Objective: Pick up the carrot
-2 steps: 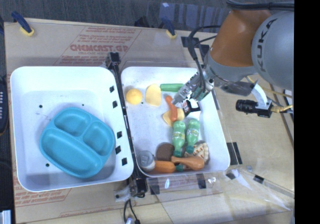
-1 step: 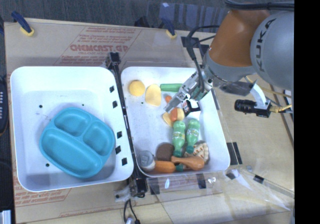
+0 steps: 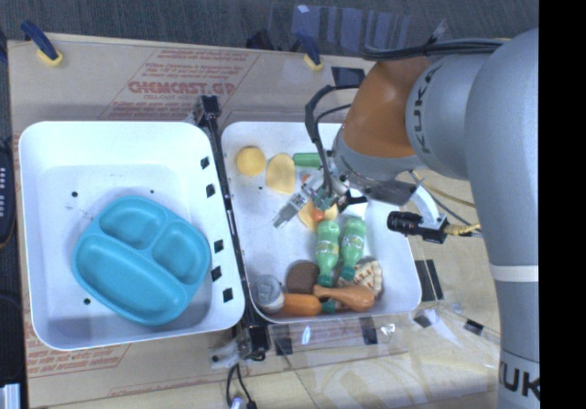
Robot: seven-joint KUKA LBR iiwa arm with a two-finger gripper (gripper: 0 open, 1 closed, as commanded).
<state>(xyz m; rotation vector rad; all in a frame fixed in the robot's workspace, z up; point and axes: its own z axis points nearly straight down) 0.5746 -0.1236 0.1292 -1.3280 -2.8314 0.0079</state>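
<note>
The carrot (image 3: 301, 305), a short orange piece, lies at the front edge of the right bin (image 3: 400, 261), beside a small grey can (image 3: 267, 291) and a brown round item (image 3: 300, 275). My gripper (image 3: 309, 201) hangs low over the middle of the right bin, well behind the carrot. It sits above a small orange and yellow item (image 3: 321, 212), just behind two green bottles (image 3: 340, 245). The arm's orange band and grey wrist hide the bin's back right part.
Two yellow pieces (image 3: 251, 160) (image 3: 281, 174) lie at the back of the right bin. An orange-brown drumstick-shaped toy (image 3: 352, 296) and a pale shell-like item (image 3: 369, 274) lie at the front right. A blue divided plate (image 3: 140, 257) sits in the left bin (image 3: 55, 160).
</note>
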